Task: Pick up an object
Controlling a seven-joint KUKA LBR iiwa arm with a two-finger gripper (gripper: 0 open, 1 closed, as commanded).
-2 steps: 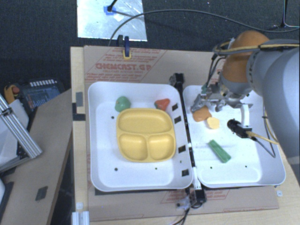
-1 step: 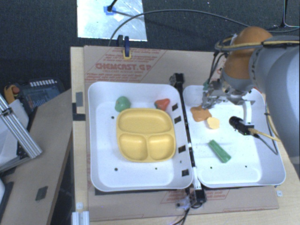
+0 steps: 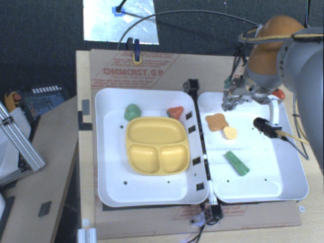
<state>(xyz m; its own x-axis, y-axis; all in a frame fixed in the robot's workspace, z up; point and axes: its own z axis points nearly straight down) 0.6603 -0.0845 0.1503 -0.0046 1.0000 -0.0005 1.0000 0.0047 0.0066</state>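
My gripper [image 3: 229, 103] hangs over the back left corner of the right bin [image 3: 263, 186], just behind a flat orange piece [image 3: 216, 121]. Nothing shows between its tips. A small yellow piece [image 3: 230, 132] lies touching the orange one on its front right side. A green stick [image 3: 237, 163] lies nearer the front of the same bin. In the left bin [image 3: 109, 151] a yellow divided tray [image 3: 156, 145] fills the middle, with a green lump [image 3: 132, 112] and a red-orange piece [image 3: 175, 112] behind it.
The grey arm with its orange band [image 3: 271, 44] comes in from the right above the right bin's back edge. A small red thing [image 3: 277, 92] sits by the wrist at the bin's back. A black divider [image 3: 198, 135] runs between the bins.
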